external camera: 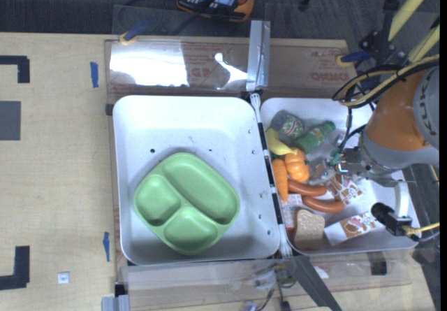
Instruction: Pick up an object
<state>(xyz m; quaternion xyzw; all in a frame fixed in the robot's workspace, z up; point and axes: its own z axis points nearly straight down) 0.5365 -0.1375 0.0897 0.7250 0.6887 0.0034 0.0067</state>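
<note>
the arm (401, 117) reaches in from the right and hangs over the right bin (318, 247); its gripper (339, 161) sits low among the pile of play food, but whether the tool is wide, narrow or closed on something cannot be told, since the wrist and the clutter hide that part.

the right bin holds the candidates; a green bottle (313, 136) and a green pouch (288, 123) at the far end, a yellow piece (276, 142) beside them, a carrot (279, 178) along the near wall, an orange pepper (296, 164) next to it, two sausages (318, 196) below the gripper, a bread slice (309, 228) at the front, and a white carton (353, 226) to its right; the things touch and overlap.

the left bin (133, 121) holds a green tray (185, 201) with three compartments, well apart from the arm.

the step looks like the reach and descent onto a target, most likely something near the sausages or pepper; nothing is lifted yet; the next move calls for a firm close on one item, then a straight lift; the crowding may drag a neighbour or cause a slip.
</note>
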